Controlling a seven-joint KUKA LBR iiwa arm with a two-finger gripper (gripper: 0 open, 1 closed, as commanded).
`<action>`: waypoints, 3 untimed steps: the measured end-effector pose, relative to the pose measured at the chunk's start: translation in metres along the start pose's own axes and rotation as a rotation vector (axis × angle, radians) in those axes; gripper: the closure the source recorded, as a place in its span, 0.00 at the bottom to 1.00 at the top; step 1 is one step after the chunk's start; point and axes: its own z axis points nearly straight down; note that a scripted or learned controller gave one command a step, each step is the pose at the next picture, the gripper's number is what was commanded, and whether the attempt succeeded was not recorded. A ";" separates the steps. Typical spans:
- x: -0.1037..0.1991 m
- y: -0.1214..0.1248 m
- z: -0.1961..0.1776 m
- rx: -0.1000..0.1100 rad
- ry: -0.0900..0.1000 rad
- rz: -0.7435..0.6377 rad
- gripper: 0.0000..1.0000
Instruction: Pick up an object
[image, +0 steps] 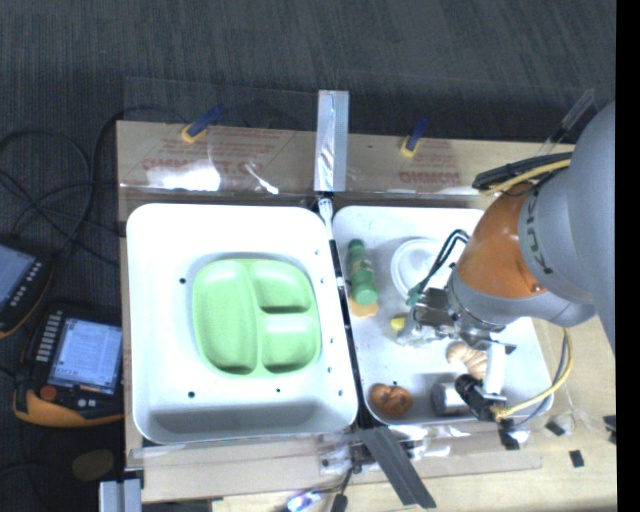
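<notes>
Apparently mid-approach: lowered into the right-hand white bin (520, 345), to the right of the green divided tray (258, 315), with the gripper (432, 312) low over a cluster of small things. Nothing visibly held. Grip state hidden under the wrist and the orange band, so cannot be told.

Candidates for picking, all to the right of the green divided tray:
- closest to the tray, a green bottle-shaped toy (359, 272), lying along the bins' shared wall;
- farther right, a white round cup (410, 260), partly behind the arm's cables;
- just beside the gripper, a small yellow piece (398, 323);
- right of and below the tray's lower corner, a brown rounded object (389, 400);
- beyond that, a beige lump (463, 353) and a dark grey block (447, 398), both half covered by the arm.

Likely target: the yellow piece or whatever lies directly beneath the wrist. Next move, judged from this: settle down squarely over one item, close on it, lift straight up, clear of neighbours.

Writing: reddish print on the cardboard sheet (230, 160) above the tray, too faint to read. Lit screen on the handheld pendant (85, 355) left of the tray, also illegible.
</notes>
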 end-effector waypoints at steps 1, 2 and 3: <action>0.000 0.000 0.000 0.000 0.000 0.000 0.00; -0.065 0.052 -0.082 0.014 -0.004 -0.051 0.00; -0.023 0.056 -0.116 0.014 -0.004 0.056 0.00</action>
